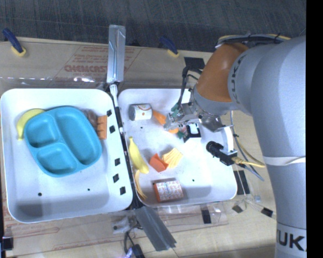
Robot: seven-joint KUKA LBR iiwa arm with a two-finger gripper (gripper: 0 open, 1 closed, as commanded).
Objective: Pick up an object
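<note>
At the right bin's (226, 190) one o'clock, the gripper (182, 123), jaw state untellable, risks nudging the orange piece (160, 117) aside.

A blue divided tray (63, 138) lies in the left bin (11, 192), over a yellow banana (26, 118)

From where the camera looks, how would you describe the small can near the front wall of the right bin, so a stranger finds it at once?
Start at the right bin, the one the arm reaches into. Along its near wall, a small can lies on its side. Unlike the yellow banana and orange block above it, it is cylindrical, with a reddish printed label.
</note>
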